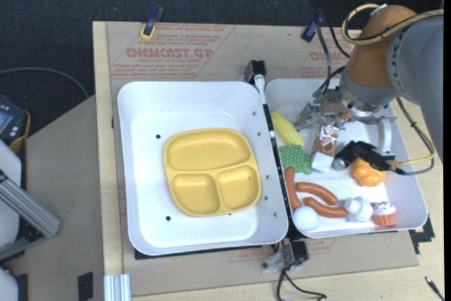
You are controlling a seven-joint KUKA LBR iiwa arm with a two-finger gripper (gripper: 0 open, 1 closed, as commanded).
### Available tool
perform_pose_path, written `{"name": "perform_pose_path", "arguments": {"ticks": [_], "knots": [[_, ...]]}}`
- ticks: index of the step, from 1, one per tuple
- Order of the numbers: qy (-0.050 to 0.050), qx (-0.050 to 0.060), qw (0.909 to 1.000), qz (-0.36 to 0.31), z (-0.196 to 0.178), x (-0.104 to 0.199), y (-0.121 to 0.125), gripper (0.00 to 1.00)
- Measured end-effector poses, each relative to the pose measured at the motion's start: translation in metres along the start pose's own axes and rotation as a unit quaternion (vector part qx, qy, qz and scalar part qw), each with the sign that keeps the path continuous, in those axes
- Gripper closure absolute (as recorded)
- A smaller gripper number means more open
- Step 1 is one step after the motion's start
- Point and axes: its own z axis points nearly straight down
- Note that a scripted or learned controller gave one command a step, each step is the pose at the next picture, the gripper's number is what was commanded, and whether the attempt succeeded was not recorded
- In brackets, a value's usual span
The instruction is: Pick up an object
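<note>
Two shallow white bins sit side by side on a bench, seen from above. The toy corn cob (pixel 287 129), lying at the left wall of the right bin (pixel 417 202), serves as the reference point.

Well to the left of the corn cob, the left bin (pixel 134 151) holds a yellow divided plate (pixel 210 171) with three compartments, lying flat.

Just below the corn cob is a green knobbly piece (pixel 297 158). Further below it lie two orange-red sausages (pixel 321 191), and below those a white ball (pixel 306 218).

Just right of the corn cob, and a little above it, is the gripper (pixel 324 116), hanging low over the right bin on a grey arm with an orange band. It cannot be told whether the gripper is released or clenched, and nothing can be seen in its grasp.

Right of the corn cob and slightly lower, directly under the gripper, a small brown and red item (pixel 327 141) stands in the bin, with a white block (pixel 321 162) touching its lower end.

Farther right of the corn cob and lower lies an orange fruit (pixel 366 173). Lowest and farthest right is a cupcake (pixel 384 213).
</note>
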Motion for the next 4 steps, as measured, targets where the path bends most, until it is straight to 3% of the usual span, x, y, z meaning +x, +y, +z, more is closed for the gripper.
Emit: {"name": "perform_pose_path", "arguments": {"ticks": [1,4], "knots": [[0.0,-0.002,1.0,0.0,-0.011,0.0,0.001,1.0],[-0.001,-0.005,1.0,-0.001,-0.144,-0.011,0.007,1.0]]}}
